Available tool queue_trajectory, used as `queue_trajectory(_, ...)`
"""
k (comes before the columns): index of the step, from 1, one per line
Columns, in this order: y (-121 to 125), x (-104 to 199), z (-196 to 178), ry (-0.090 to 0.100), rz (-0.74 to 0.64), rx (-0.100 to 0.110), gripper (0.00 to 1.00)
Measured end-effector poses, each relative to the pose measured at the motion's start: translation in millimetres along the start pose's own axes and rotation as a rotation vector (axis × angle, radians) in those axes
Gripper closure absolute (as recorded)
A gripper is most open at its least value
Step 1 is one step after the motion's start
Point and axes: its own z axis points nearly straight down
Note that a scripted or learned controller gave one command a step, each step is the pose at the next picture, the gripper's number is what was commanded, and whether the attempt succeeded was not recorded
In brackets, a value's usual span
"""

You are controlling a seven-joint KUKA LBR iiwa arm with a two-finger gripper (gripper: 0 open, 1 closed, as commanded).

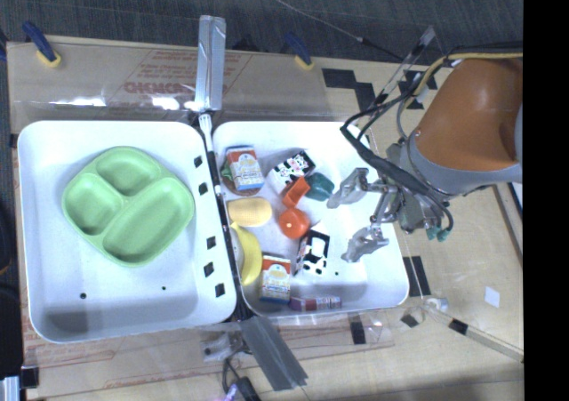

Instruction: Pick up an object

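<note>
Two-finger gripper over the right side of the right bin, its fingers spread apart with nothing between them; the arm enters from the right. No object is yet chosen. All candidates lie to the gripper's left. The nearest are the black-and-white patterned block, just beside the lower finger, and the teal piece, near the upper finger; farther left lie the two orange pieces. The banana lies along the bin's left wall, its long axis running near to far. Count in the right bin: two patterned blocks, two small printed cartons, two orange pieces, one teal piece, one banana, one pale yellow lump. The left bin holds one green divided plate.
</note>
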Motion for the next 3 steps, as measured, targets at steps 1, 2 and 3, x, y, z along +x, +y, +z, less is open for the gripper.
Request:
queue_trajectory(1,32,-13,158,-0.005,-0.081,0.000,0.00)
queue_trajectory(2,64,-73,161,-0.012,0.014,0.002,0.00)
queue_trajectory(3,53,-34,161,-0.013,0.074,0.000,0.00)
